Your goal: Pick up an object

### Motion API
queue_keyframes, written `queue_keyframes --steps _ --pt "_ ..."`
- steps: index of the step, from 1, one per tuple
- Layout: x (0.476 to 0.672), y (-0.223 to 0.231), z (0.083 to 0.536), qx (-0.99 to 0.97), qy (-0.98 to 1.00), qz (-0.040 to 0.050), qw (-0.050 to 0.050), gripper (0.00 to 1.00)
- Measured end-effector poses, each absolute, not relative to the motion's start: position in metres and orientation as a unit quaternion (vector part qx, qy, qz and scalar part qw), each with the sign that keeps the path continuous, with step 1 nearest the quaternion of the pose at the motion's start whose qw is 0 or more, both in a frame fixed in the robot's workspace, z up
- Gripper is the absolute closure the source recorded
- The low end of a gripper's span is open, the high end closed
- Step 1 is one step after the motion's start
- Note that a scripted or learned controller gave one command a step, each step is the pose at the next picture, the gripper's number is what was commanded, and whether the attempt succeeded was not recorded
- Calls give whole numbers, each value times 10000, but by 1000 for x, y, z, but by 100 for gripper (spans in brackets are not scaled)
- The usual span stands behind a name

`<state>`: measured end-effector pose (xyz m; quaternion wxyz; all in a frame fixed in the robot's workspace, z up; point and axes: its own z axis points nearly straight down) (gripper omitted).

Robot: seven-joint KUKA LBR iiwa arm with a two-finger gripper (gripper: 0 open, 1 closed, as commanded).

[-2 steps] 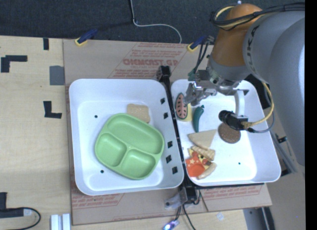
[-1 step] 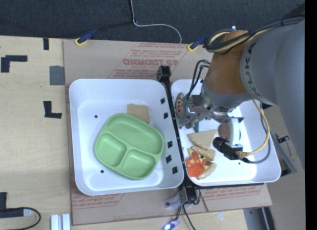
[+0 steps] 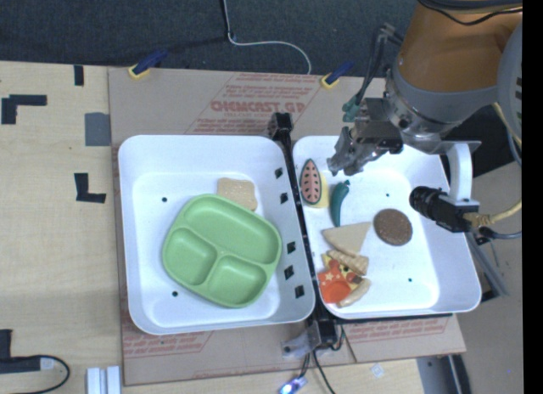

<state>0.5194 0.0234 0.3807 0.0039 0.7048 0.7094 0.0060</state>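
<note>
Two shallow white bins sit side by side on a desk (image 3: 51,214), seen from above at a slant. Nearest the camera, at the front of the right bin (image 3: 441,295), lies one pizza slice (image 3: 341,280) with red and orange topping on a pale crust. Just behind it and touching it is one tan triangular wedge (image 3: 348,236) that looks like bread or cheese. Beside that, toward the right, lies one flat round brown disc (image 3: 393,226), like a cookie or burger patty.

In the left bin (image 3: 144,171) there is one light green plate (image 3: 222,250) with three compartments, tilted a little, and behind it, touching its far rim, one small beige piece of toast (image 3: 237,192).

Farther back in the right bin, near the divider between the bins, stands one watermelon slice (image 3: 311,182), pink with dark seeds and a green rind. Just beside it lies one dark green chili pepper (image 3: 338,200), slender and curved.

Directly above the pepper's far end is the hand (image 3: 343,163), dark metal, at the end of the grey arm with its orange band (image 3: 462,2), reaching in from the right. The hand's fingertips point down toward the back of the right bin with nothing visible between them; how far apart they are cannot be told.
</note>
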Motion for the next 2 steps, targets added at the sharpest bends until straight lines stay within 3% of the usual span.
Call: queue_keyframes --steps 1,2 --pt "513 40 544 7054 7088 74 58 100" --pt "481 54 396 7065 7076 -74 -56 100"
